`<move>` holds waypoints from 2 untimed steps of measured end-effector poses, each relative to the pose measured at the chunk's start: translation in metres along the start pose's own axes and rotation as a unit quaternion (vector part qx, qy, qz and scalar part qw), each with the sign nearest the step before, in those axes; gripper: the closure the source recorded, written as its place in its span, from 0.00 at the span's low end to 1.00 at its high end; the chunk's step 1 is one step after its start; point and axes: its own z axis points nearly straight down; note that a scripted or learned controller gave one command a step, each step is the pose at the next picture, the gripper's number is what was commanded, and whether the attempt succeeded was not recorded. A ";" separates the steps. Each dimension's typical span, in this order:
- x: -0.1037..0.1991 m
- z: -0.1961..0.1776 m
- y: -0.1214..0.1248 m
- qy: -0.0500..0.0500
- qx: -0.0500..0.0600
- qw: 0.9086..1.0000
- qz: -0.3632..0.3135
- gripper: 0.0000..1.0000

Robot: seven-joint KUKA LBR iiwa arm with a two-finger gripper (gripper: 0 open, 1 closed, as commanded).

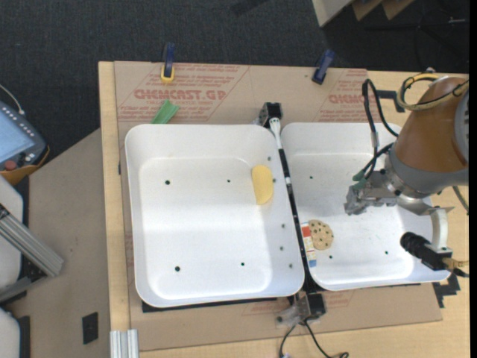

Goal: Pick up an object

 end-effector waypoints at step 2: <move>0.133 -0.104 -0.025 -0.002 -0.005 1.000 -0.001 1.00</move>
